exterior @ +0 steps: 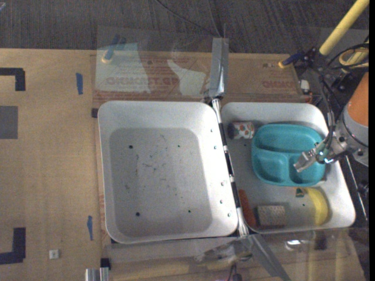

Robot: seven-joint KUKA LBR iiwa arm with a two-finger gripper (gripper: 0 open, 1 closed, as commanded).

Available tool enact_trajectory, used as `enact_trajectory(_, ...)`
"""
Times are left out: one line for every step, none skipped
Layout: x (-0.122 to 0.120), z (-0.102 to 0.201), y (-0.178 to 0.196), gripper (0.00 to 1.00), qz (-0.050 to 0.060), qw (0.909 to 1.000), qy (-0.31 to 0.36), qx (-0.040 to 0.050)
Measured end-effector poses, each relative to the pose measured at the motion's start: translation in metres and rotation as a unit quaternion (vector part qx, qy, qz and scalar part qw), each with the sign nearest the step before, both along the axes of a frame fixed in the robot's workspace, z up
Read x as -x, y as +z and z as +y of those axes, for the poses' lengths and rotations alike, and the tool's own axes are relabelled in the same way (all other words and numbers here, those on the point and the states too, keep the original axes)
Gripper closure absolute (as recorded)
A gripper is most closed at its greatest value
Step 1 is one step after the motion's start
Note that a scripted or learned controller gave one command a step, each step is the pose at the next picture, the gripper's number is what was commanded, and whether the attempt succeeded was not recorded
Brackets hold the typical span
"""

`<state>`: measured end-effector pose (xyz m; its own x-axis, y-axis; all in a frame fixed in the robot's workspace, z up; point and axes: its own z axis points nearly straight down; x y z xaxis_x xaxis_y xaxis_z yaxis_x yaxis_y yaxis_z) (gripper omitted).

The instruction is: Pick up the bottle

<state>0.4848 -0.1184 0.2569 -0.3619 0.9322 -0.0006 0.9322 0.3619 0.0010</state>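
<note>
A yellow bottle-like object [318, 206] with a dark cap end lies near the front right corner of the right bin [345, 215]. A small container with a red and white label [242, 130] lies on its side at that bin's back left. My gripper [307, 160] hangs over the right part of a teal divided plate [278, 157], behind the yellow object and apart from it. I see nothing held in it. The grey arm with its orange band [360, 107] comes in from the right.
A grey scrubbing pad [271, 214] and a thin red item [245, 206] lie along the right bin's front. The left bin [111, 157] stands beside it, parted by a raised rim. Cables and a yellow pole [345, 19] are at the back right.
</note>
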Motion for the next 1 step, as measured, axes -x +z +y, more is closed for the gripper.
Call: enact_trajectory(0.0054, -0.0070, -0.0127, 1.00, 0.001, 0.9954, -0.096, -0.0005)
